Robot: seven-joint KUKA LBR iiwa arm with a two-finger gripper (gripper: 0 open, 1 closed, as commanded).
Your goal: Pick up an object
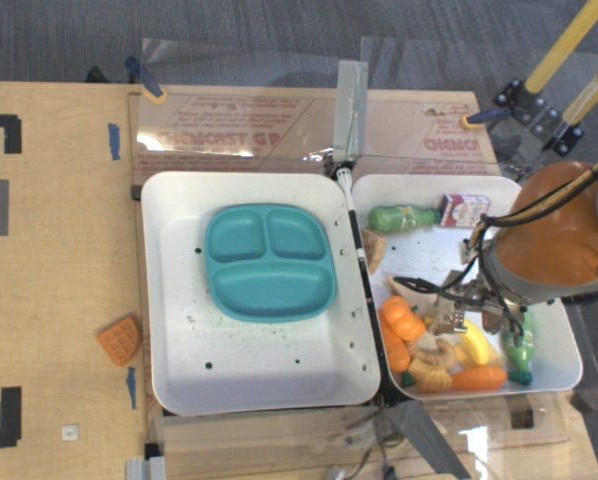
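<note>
Claw point(457, 310) hangs low inside the right white plastic bin point(569, 368), finger state impossible to tell; a yellow toy banana point(474, 346) lies just beneath it.

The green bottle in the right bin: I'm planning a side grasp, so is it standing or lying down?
Lying down. The green bottle rests on its side along the right bin's far wall.
</note>
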